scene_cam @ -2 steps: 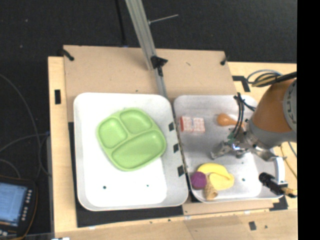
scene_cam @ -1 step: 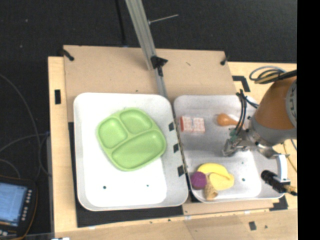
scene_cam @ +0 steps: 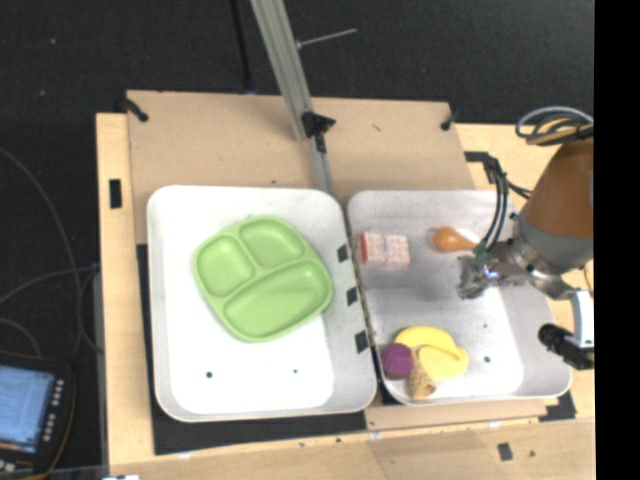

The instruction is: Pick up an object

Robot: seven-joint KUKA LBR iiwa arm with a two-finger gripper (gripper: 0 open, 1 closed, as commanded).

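Camera view: two white bins sit side by side on the desk (scene_cam: 410,138). The left bin (scene_cam: 180,368) carries a green divided plate (scene_cam: 263,278), lying flat and well away from the arm, so it looks more like a drop-off side than a target. The right bin (scene_cam: 500,368) holds the likely picks: a pink-and-white box (scene_cam: 385,250) near its left wall, an orange piece (scene_cam: 452,237) toward the back, and a yellow, purple and tan cluster (scene_cam: 425,356) at the front.

The arm comes in from the right, its wrist bent down over the right bin. The hand (scene_cam: 475,278) hangs just beside the orange piece, nearer the front, with nothing visibly held; its opening is too blurred to tell.
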